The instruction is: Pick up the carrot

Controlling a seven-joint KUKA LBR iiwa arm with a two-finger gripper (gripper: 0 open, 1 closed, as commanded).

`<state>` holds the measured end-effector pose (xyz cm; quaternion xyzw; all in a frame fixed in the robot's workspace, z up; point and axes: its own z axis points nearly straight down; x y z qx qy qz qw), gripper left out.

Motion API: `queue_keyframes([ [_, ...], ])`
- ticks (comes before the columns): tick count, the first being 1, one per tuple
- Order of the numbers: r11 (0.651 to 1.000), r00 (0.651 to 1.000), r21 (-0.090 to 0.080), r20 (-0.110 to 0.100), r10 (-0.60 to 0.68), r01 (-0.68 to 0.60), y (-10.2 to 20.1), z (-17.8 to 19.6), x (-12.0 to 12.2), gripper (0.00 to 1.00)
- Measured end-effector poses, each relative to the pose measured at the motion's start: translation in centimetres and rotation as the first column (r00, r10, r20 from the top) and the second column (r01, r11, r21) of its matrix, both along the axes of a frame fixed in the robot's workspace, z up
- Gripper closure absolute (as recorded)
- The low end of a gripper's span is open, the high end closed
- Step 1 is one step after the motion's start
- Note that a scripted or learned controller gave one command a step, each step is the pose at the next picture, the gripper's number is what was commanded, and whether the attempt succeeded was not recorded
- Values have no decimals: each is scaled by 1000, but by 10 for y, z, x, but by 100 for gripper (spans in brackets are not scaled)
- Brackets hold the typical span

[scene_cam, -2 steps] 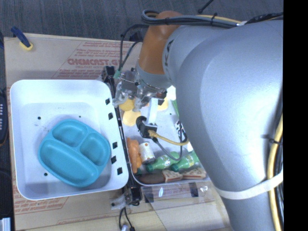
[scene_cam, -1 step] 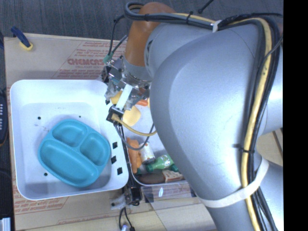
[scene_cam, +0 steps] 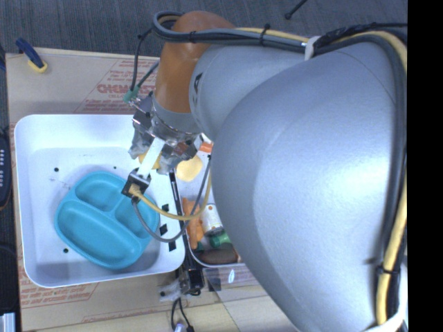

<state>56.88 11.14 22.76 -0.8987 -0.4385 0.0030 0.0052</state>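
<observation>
The carrot (scene_cam: 196, 228) shows as a short orange strip in the right bin, close to the wall between the two bins, with the arm covering most of it. My gripper (scene_cam: 154, 166) hangs below the orange wrist band, over the right side of the left bin, up and to the left of the carrot. Nothing orange is seen at the gripper. A yellow cable loops down from it across the dividing wall.
A blue divided tray (scene_cam: 97, 220) lies in the left bin (scene_cam: 28, 185). A pale yellow object (scene_cam: 188, 169), a green piece (scene_cam: 219, 239) and a brown item (scene_cam: 218, 256) lie around the carrot. The grey arm (scene_cam: 311, 178) hides most of the right bin.
</observation>
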Motion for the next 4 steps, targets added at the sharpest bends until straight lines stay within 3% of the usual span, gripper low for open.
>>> queue_keyframes([
  [1,999,999,-4,0,32,-32,82,21,35,100],
  [2,915,915,-9,6,404,-404,11,98,85,100],
  [3,983,983,-6,-7,181,-181,57,39,48,100],
  [4,999,999,-10,0,-37,37,108,9,60,100],
])
